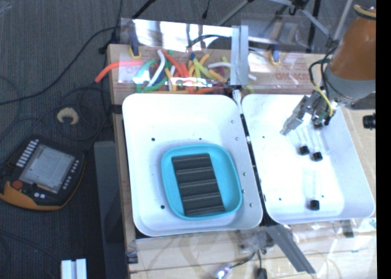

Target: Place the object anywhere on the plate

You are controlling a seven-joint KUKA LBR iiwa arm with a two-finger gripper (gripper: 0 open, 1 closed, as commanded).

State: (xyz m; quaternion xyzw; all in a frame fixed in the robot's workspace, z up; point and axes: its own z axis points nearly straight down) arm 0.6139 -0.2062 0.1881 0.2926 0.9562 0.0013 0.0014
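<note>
A light blue, rounded rectangular plate [230, 181] lies in the left bin, toward its front. A dark grey ridged block [197, 184] rests flat on the plate, filling most of its middle. My gripper [303, 116] hangs over the back part of the right bin, well to the right of the plate and apart from the block. Nothing shows in its grasp.
The left bin [140, 149] and right bin [342, 186] meet at a ridge down the middle. Three small black pieces [303, 149] [316, 156] [313, 204] lie in the right bin. Coloured cables [177, 70] are bunched behind the left bin. A pendant [40, 171] lies on the floor at left.
</note>
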